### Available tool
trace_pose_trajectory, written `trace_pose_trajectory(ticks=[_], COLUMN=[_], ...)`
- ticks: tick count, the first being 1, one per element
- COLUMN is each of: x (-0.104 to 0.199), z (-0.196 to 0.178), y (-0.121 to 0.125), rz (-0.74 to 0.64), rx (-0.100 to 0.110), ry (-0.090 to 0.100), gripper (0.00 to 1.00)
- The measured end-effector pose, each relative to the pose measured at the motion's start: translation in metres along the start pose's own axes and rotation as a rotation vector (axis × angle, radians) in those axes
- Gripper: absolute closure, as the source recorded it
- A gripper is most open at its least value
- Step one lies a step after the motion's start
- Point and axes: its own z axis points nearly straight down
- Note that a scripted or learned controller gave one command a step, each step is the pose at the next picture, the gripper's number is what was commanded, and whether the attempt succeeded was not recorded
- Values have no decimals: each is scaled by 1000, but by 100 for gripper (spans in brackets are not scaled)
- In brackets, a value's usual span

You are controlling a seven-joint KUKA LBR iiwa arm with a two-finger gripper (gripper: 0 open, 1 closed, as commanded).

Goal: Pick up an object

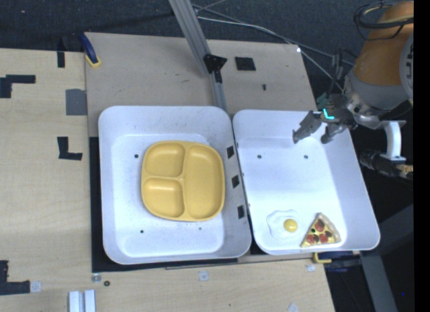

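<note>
From the camera view, you see the gripper [314,134] over the right bin's [302,176] far edge, fingers apart, holding nothing. A fried egg [283,224] and pizza slice [321,230] lie at its near edge. A yellow plate [182,180] sits in the left bin [121,169].

Bench top [40,169] is light wood with bits of black tape stuck here and there, plus a blue and yellow clamp [89,50] near the back left corner. A grey metal bar [191,25] slants down from the top to where the two white bins meet, with thin cables trailing behind it.
</note>
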Motion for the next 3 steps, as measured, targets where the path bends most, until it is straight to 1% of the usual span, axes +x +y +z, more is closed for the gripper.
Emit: trace_pose_trajectory(ticks=[1, 2, 3], x=[0, -1, -4], z=[-1, 46, 105], y=[1, 8, 15], rz=[0, 0, 0], rx=[-3, 1, 1], ry=[0, -1, -1], gripper=[0, 0, 0])
